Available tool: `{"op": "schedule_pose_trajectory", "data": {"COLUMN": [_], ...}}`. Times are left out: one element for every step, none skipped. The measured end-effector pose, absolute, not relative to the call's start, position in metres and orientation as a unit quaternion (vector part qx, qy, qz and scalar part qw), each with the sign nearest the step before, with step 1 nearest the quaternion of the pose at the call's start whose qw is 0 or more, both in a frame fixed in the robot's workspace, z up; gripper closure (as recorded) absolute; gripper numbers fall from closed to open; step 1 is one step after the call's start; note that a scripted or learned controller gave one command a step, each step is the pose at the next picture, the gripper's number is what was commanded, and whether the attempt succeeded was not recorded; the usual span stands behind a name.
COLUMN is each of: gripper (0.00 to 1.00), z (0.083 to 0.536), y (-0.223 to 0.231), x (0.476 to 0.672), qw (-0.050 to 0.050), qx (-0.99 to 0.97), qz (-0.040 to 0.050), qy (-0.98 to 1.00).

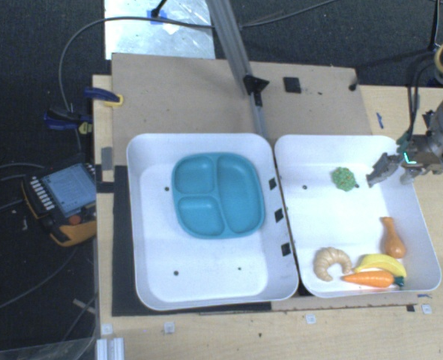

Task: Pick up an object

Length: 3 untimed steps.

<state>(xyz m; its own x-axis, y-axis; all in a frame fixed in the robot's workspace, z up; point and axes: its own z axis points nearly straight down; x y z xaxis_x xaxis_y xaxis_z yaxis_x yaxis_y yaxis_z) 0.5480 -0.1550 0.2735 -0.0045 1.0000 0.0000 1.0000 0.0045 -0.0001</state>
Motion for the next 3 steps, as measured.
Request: {"op": "schedule_pose_trajectory", "data": {"gripper": [0.0, 0.0, 0.0], "z": [0.274, 0.229, 0.174], "y": [-0.155, -0.163, -0.165], "x": [0.548, 0.552, 0.561], "qw": [-0.001, 0.0, 0.001], "qx": [-0.705, -0.707, -0.707], "qz": [-0.0005, 0.0006, 0.0008], "qy": [-0.709, -0.707, -0.708]}}
